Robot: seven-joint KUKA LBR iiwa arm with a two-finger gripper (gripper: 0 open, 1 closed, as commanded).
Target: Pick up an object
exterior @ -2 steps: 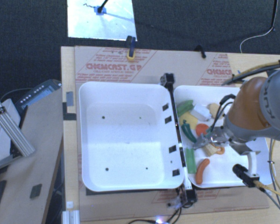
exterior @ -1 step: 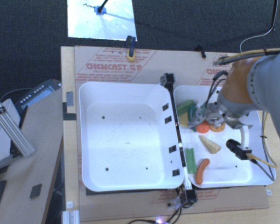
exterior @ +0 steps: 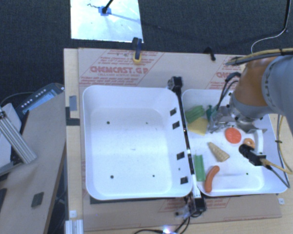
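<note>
The right bin (exterior: 234, 185) holds several small things. A green ridged block (exterior: 195, 113) and a yellow wedge (exterior: 198, 126) lie at its left side. My gripper (exterior: 216, 124) is low in the bin just right of the wedge, pointing down, with a red round piece (exterior: 233, 135) just to its right. A tan cone (exterior: 218, 151) lies in front of it. Nearer the front are a green stick (exterior: 199, 166) and an orange-red sausage (exterior: 211, 178). A small orange piece (exterior: 248, 142) sits at the right.
The left bin (exterior: 132, 92) stands beside the right one, with a black-clipped divider (exterior: 180, 126) between them. The arm (exterior: 263, 89) comes in over the right bin's back right corner. A grey device (exterior: 39, 99) sits off the bench's left.
</note>
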